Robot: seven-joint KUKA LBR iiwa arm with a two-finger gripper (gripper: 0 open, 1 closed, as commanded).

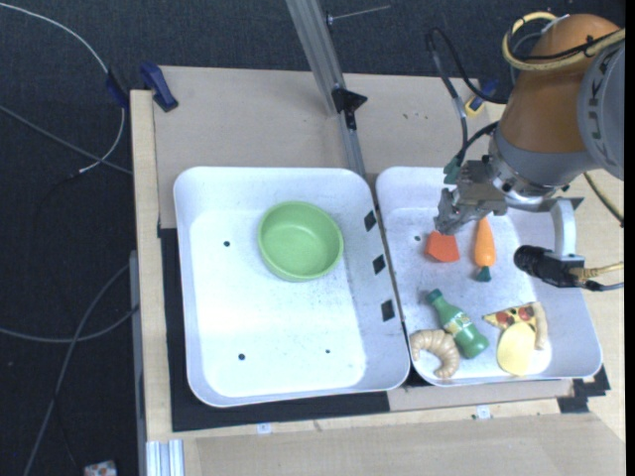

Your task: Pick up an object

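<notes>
**Gripper lowered over an orange block in the right bin**

Two white bins are seen side by side on the bench; the left bin [208, 296] holds a green bowl [301, 240], set upright toward its back half. In the right bin [585, 350] several small things are scattered: an orange block [444, 248] near the middle, a carrot [483, 245] just beside it on the right, a green bottle [459, 326] lying tilted toward the front, a croissant [439, 351] at the front left corner touching the bottle's base, a pizza slice [517, 317] and a yellow disc [519, 350] at the front right. The arm [558, 87] is reached in from the right; the gripper [452, 216] is placed directly above the block's back edge, close to or touching it; how far the gripper is opened cannot be told, and nothing is seen to be held.
</notes>
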